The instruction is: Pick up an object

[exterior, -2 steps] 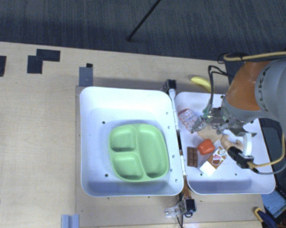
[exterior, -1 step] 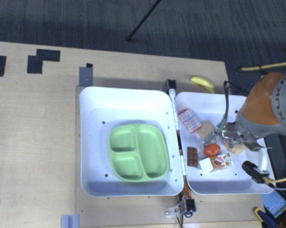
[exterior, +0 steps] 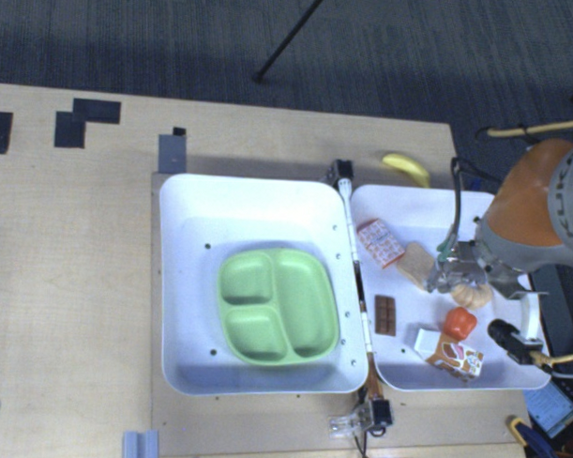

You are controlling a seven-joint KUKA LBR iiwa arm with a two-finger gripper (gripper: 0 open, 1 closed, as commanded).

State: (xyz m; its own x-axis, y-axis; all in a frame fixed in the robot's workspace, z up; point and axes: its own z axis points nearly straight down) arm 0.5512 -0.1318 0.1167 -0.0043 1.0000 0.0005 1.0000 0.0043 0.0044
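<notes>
Bring your gripper [exterior: 451,276] straight down onto the bread roll [exterior: 471,296] beside the red tomato [exterior: 460,322], though I cannot tell its opening.

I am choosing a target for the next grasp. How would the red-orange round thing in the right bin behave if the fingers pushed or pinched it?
The red-orange round thing looks smooth and rounded, so it would probably roll or squirt away. It sits close to the printed carton, which might stop it. It looks like light toy food.
</notes>
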